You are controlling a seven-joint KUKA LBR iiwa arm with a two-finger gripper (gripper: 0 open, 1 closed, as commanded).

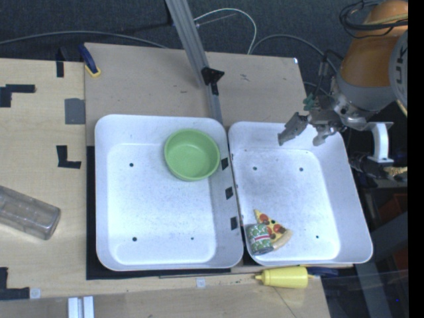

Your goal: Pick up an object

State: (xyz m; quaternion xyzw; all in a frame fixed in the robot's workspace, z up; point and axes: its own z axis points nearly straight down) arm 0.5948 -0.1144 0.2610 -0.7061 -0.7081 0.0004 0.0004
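Camera view: my gripper (306, 132) hangs spread, holding nothing; the pizza toy (267, 232) looks light, flat; pinch its edges.

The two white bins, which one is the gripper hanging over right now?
The right bin, the one holding the pizza slice toy. The gripper hangs over its far edge with fingers spread; the left bin holds the green bowl.

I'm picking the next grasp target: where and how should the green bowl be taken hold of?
Grip the green bowl by its rim, coming straight down from above. It sits upright and open in the left bin, so one finger can go inside and one outside the thin wall. The near or left rim looks best, since the right edge lies close to the bin wall. The end effector hangs over the right bin.
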